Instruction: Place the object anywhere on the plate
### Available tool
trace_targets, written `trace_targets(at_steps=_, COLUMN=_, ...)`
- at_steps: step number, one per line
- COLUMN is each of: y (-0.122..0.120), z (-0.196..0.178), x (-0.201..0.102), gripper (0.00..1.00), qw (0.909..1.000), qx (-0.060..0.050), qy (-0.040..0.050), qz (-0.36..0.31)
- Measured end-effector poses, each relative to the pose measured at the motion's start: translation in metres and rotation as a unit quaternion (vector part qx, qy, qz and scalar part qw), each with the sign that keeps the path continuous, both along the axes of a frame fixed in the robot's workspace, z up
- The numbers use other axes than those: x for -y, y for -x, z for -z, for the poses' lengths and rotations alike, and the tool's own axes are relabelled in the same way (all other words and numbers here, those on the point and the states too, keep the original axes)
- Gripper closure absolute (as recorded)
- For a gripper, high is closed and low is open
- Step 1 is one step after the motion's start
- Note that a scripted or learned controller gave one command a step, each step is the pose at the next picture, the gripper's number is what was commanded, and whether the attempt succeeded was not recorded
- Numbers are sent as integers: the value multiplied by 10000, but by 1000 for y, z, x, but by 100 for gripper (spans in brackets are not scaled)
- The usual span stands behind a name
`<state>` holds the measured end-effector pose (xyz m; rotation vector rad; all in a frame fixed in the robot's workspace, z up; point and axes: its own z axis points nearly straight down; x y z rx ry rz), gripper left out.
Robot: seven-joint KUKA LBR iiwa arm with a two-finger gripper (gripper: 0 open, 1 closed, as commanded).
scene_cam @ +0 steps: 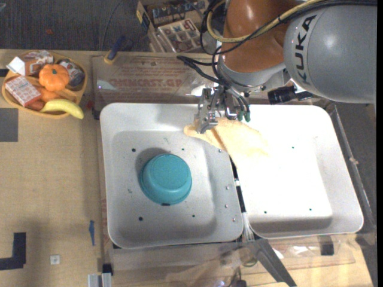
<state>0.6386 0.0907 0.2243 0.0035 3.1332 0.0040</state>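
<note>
Nearest the camera, two white bins are sitting side by side on the worktop. A teal plate, looking like an upturned dish, is resting in the left bin. A pale yellow cloth-like object is draping across the rims where the left bin meets the right bin, its long axis running from upper left to lower right, its narrow end pointing toward the upper left. The jaws are hanging at that upper-left end, touching or just over it; whether they are apart or clamped on it cannot be told. A basket of toy fruit is sitting at the far left of the worktop.
</note>
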Motion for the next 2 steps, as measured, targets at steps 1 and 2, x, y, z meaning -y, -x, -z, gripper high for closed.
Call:
trace_targets(at_steps=1, y=-18, z=-2, x=-49, gripper=100, qw=10000, qx=2, qy=-2, qz=-10)
trace_targets(at_steps=2, y=-18, z=-3, x=-49, gripper=0, qw=10000, qx=5, qy=-4, qz=-8)
